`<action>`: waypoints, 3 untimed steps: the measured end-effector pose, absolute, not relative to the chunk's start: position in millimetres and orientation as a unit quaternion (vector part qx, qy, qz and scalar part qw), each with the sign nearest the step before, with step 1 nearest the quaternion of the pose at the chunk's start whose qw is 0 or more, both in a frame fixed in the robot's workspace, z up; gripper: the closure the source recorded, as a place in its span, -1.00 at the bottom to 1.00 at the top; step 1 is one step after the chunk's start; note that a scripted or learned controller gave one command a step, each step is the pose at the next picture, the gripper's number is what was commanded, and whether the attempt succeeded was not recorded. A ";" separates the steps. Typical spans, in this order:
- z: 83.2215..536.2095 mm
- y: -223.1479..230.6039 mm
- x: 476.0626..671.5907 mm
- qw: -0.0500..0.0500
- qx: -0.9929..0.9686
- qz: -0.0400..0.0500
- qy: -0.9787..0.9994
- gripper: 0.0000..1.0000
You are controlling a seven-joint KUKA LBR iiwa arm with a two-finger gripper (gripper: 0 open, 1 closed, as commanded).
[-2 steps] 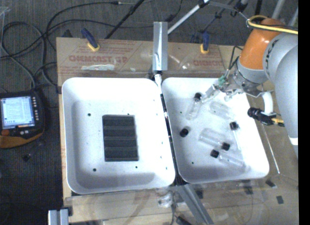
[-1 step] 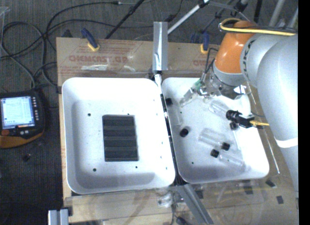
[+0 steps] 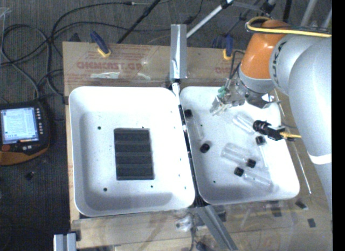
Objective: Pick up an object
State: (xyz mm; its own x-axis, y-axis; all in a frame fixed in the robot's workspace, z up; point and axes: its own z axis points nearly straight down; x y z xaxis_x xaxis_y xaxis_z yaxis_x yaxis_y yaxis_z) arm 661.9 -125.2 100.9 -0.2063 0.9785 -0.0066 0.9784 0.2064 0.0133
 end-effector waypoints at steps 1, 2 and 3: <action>100.8 -125.2 661.9 0.007 0.630 0.003 0.777 -1.00; 109.7 -124.3 662.0 0.006 0.630 0.004 0.777 1.00; 109.6 -124.3 661.9 0.006 0.630 0.004 0.777 -1.00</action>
